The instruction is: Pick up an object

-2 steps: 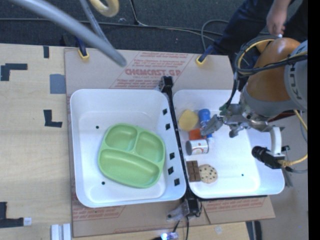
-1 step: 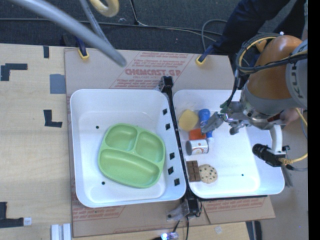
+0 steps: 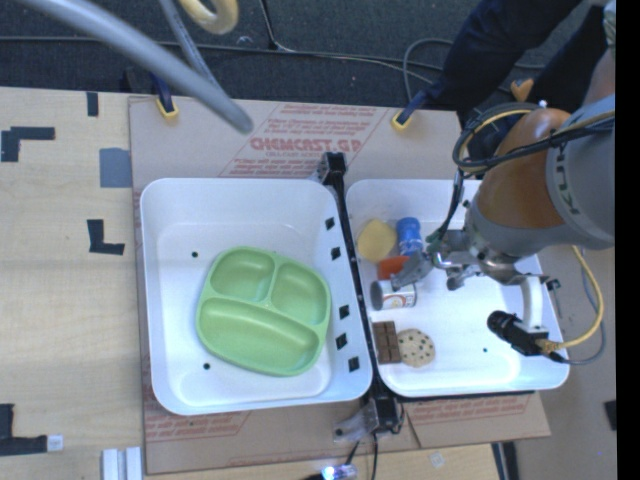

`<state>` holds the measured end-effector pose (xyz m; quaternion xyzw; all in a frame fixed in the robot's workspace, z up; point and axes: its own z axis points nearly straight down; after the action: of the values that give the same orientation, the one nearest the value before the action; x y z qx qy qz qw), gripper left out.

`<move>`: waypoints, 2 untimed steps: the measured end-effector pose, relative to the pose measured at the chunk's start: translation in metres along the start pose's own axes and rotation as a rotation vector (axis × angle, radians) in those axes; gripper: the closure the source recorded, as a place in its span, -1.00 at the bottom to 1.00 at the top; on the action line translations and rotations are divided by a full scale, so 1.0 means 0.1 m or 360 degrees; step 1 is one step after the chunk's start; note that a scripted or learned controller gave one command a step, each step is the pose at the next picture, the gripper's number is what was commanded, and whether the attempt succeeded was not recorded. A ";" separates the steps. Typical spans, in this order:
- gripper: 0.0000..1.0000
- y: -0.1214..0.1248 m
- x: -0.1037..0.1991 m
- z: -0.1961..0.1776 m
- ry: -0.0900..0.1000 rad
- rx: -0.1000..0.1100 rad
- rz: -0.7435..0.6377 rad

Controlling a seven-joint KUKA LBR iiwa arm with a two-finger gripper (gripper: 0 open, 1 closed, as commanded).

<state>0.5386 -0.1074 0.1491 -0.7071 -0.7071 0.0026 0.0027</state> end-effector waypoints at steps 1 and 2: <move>-1.00 0.11 0.08 0.41 0.0004 -0.0031 0.0001; -1.00 0.08 0.08 0.51 0.0000 -0.0012 -0.0002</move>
<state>0.5463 -0.0995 0.0975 -0.7066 -0.7076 0.0000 0.0002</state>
